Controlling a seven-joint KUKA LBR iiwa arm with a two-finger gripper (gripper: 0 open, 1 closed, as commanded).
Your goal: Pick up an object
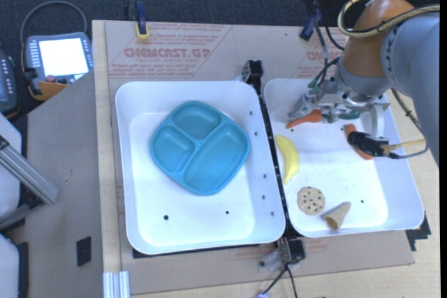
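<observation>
Arm [391, 38] above right bin [398, 209] near carrot [305, 120].

"CHEMCAST" on the board [167, 52]

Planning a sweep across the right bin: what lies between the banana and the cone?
The cookie lies between the banana and the cone, in the camera view.

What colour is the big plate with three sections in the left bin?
Light blue: the three-section plastic plate shows best in the camera view.
</observation>
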